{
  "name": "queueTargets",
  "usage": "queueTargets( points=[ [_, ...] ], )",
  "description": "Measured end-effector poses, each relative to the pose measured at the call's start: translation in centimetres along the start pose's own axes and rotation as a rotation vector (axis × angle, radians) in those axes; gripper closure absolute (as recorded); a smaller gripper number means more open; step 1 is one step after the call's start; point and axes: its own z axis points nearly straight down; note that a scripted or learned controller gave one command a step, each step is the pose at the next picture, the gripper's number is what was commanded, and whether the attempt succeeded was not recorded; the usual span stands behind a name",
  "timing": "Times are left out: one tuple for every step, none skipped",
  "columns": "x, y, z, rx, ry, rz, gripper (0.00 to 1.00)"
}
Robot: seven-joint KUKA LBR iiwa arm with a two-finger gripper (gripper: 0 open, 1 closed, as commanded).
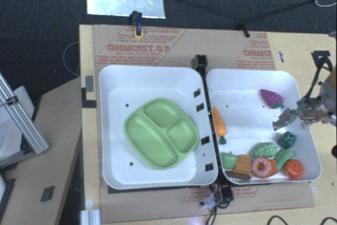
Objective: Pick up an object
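**Q:** Where is the gripper (281, 119), and what state is it in?

**A:** It hangs over the right bin (237, 81), near that bin's right wall. Its fingers (278, 124) stand apart with nothing between them, so no object is held.

**Q:** What lies closest to it?

**A:** A dark green toy (287, 139) sits just below and to the right of the fingertips. A purple bunch of grapes (270, 97) lies above and slightly left, apart from them. Further below, a heap fills the bin's lower corner: a light green vegetable (265, 150), a pink doughnut (261, 167), a tomato (294, 167) and a slice of bread (243, 164), all touching or overlapping.

**Q:** And farther out?

**A:** A carrot (219, 123) rests well to the left, against the wall between the bins. Beyond it, the left bin (113, 87) holds a green divided plate (161, 133).

**Q:** How should the pick be done well?

**A:** Probably by choosing an isolated piece, the grapes or the dark green toy, rather than the crowded heap. Centre the open fingers over it, descend until they straddle it, then close before lifting.
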Motion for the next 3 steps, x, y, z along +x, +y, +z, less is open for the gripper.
queueTargets(
  points=[
    [0.1,0.3,-0.7,-0.013,-0.004,-0.004,0.00],
    [0.2,0.5,5.5,-0.011,-0.002,-0.002,0.00],
    [-0.2,0.9,10.9,-0.016,0.005,-0.005,0.00]
  ],
)
